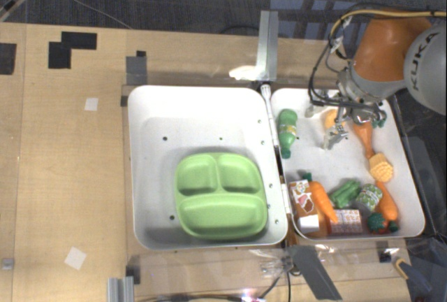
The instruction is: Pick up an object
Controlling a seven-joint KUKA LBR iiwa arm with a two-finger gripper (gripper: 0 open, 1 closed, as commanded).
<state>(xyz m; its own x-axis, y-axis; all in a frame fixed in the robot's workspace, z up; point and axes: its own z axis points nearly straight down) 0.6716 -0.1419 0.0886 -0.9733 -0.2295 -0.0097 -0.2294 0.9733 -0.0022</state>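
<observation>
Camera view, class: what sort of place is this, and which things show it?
Probably a robotics lab's grasping bench: a grey-and-orange arm reaches over two white bins, one bearing a green divided tray, the other toy food such as a carrot.

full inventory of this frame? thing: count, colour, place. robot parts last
bins: 2, white, side by side on the bench
divided plate: 1, green, left bin
bottle: 1, green, right bin, against its left wall
carrots: 3, orange, right bin
waffle-like piece: 1, yellow, right bin, right side
small carton: 1, red and white, right bin, near left corner
green toy food: a few pieces, right bin, near edge
arm: 1, grey with orange band, over right bin's far end
gripper: 1, metal, over right bin
</observation>
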